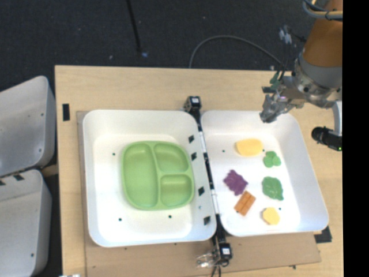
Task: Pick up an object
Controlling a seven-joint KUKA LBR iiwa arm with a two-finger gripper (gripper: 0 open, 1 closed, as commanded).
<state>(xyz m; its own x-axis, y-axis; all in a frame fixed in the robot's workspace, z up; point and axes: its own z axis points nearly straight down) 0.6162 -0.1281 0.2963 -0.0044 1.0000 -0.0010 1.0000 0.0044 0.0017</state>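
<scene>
You had gripper (270,115) hovering over right bin's (305,172) far rim, finger state unreadable (too small). Nearest pick candidate, yellow oval piece (249,148), lay below, untouched; approach likely pending.

Six small toy foods (249,148) scattered flat in the right white bin (305,154).

We are seeing an evenly lit bench (173,85), with soft overhead light leaving only faint shadows under the green plate (157,175). The two white bins (104,131) are reading very bright, nearly washing out along their rims, while the floor (86,22) behind is staying dark. The whole picture is looking slightly soft and grainy, and the gripper (270,115) is blurring a little at its tip.
</scene>
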